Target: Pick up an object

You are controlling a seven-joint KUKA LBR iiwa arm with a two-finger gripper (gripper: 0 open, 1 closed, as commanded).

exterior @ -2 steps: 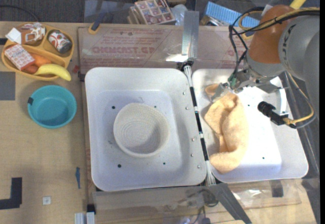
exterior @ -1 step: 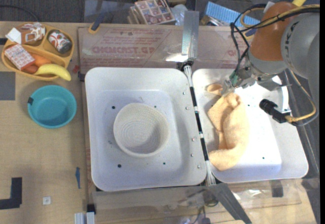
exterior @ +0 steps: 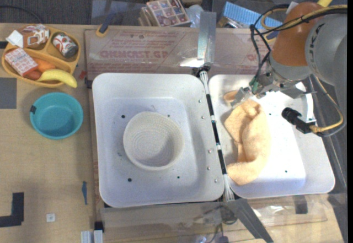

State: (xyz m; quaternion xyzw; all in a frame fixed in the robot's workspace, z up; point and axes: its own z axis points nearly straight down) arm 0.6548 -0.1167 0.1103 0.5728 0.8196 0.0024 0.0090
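A tan, crumpled cloth [exterior: 249,138] lies in the right bin [exterior: 311,176], stretching from its upper left down to its front left. The gripper [exterior: 243,93] is low over the cloth's upper end, at the bin's back left, and seems to touch the fabric there. A small tan bit [exterior: 229,96] shows just left of the gripper. The grey arm with its orange band [exterior: 293,38] reaches in from the upper right. A white woven bowl [exterior: 152,139] sits in the middle of the left bin [exterior: 110,181].
A black cable and connector [exterior: 298,118] hang over the right bin beside the arm. Left of the bins stand a teal bowl [exterior: 56,115] and a yellow tray of toy food [exterior: 39,55]. Cardboard [exterior: 143,52] and boxes lie behind the bins.
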